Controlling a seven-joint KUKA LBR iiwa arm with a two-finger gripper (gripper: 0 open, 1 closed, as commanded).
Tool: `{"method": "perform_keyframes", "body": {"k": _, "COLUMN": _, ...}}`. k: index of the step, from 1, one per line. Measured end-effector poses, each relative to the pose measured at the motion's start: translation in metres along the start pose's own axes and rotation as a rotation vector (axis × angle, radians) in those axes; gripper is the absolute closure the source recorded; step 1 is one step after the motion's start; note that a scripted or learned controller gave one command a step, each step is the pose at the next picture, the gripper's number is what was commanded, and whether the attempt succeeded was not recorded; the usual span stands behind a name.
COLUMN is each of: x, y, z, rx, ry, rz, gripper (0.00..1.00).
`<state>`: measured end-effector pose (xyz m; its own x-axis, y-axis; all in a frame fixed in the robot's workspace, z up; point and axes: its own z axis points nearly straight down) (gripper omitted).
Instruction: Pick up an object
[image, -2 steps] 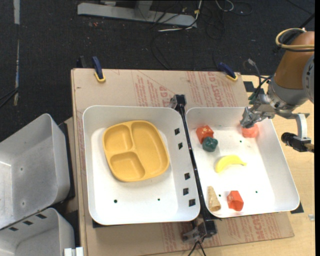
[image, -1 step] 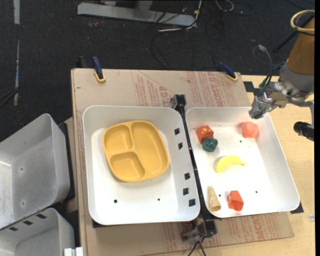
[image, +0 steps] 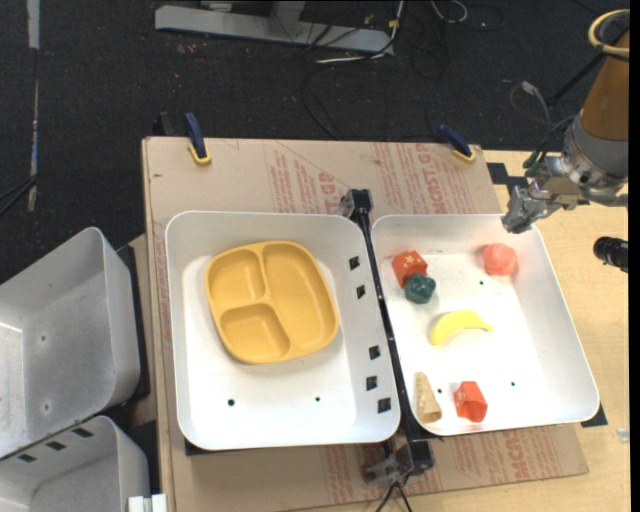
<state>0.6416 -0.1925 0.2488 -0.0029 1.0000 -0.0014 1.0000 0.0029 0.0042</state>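
Below, I saw a brown cardboard-topped desk (image: 260, 160) on dark floor; the left white bin (image: 190, 300) held a yellow divided plate (image: 270, 300), the right white bin (image: 560, 330) a yellow plastic banana (image: 458, 326). Whether the jaws (image: 520, 215) were parted, I couldn't tell.

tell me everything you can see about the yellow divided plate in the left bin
The yellow divided plate looks like matte plastic, a rounded square with three compartments: one long along its left side, two smaller on the right. It lies flat, right side up, slightly rotated, in the upper middle of the left white bin. Nothing sits in it or touches it.
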Motion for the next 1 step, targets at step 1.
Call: {"method": "perform_keyframes", "body": {"k": 1, "x": 0.0465, "y": -0.0198, "z": 0.012, "rx": 0.007, "ry": 0.002, "rz": -0.002, "gripper": 1.0}}
